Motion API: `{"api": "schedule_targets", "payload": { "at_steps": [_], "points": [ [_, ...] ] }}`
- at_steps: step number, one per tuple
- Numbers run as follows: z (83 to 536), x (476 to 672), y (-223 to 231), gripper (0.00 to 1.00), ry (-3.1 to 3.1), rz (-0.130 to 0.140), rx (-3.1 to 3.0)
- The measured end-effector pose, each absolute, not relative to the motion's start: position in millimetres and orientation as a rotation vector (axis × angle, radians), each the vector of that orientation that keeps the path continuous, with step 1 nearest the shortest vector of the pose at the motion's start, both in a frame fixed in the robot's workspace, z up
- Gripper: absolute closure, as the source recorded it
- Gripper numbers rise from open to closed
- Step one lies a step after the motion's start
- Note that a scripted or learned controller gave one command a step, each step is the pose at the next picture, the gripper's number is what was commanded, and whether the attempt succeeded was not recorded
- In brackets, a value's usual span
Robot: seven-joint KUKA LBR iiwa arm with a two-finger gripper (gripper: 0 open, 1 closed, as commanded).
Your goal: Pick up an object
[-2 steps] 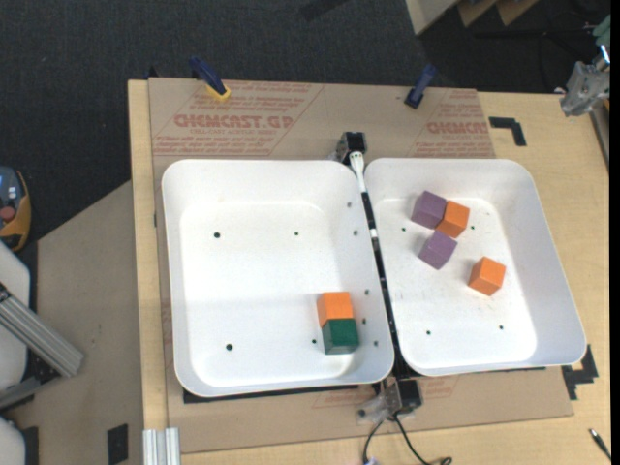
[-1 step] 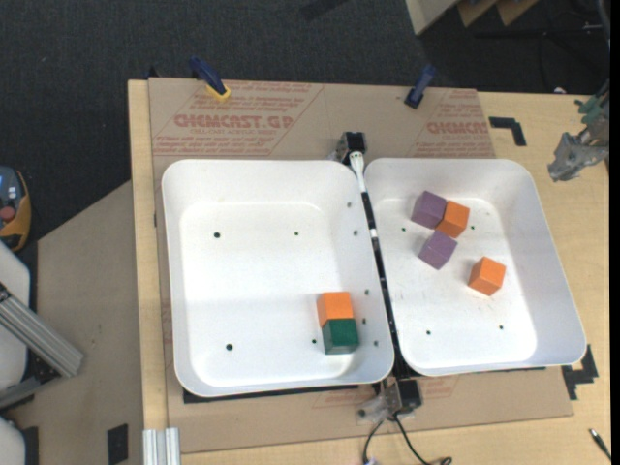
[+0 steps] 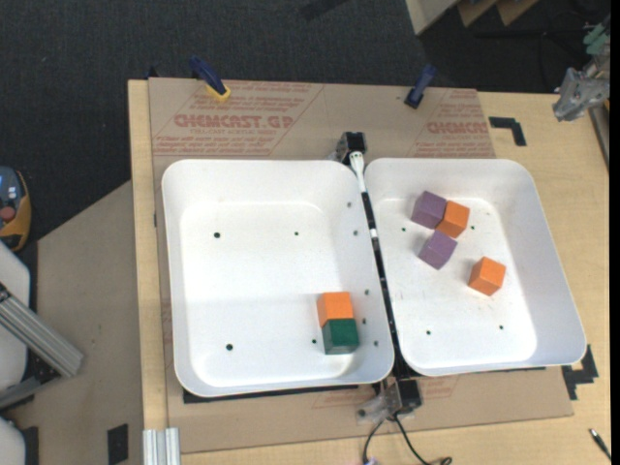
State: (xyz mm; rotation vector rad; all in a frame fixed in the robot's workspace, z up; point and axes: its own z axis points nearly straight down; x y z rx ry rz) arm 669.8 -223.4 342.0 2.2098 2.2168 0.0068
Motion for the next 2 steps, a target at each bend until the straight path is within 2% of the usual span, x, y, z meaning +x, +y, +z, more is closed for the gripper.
{"api": "schedule_targets", "payload": {
  "at_steps": [1, 2],
  "points": [
    [301.4, 596.8, -224.4, 1.0, 2.222, -0.006, 2.229],
    [328.3, 669.9, -223.2, 1.0, 2.218, 0.006, 2.211]
  ]
}}
